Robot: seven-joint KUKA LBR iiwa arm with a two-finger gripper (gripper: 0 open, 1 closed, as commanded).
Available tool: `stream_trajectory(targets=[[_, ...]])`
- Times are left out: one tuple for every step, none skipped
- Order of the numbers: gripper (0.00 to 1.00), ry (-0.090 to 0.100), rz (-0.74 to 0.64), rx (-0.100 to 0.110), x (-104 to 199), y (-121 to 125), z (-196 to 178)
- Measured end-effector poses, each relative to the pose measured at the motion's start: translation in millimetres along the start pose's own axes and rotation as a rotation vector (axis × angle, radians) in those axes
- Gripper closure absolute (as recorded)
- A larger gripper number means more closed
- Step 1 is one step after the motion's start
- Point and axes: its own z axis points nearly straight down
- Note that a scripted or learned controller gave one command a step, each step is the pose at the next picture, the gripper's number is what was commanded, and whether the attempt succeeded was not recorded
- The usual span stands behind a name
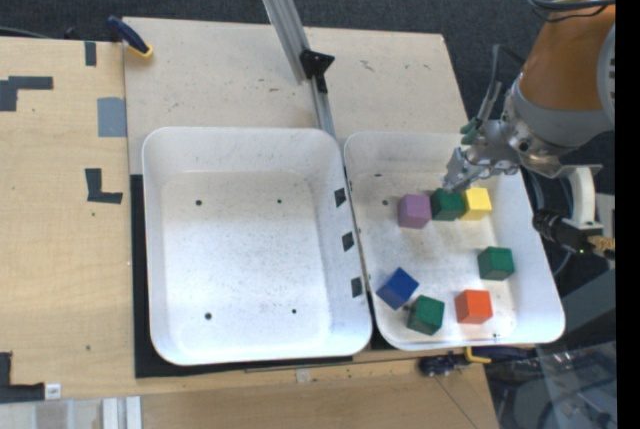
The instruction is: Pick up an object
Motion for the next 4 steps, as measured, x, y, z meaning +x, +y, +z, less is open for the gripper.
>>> stream_trajectory(targets=[[1.00, -0.001, 0.000, 0.000, 49, 30, 2], [1.00, -0.001, 0.001, 0.002, 96, 56, 21], [1.00, -0.001, 0.001, 0.001, 138, 80, 26], [1.00, -0.001, 0.001, 0.002, 188, 96, 44]])
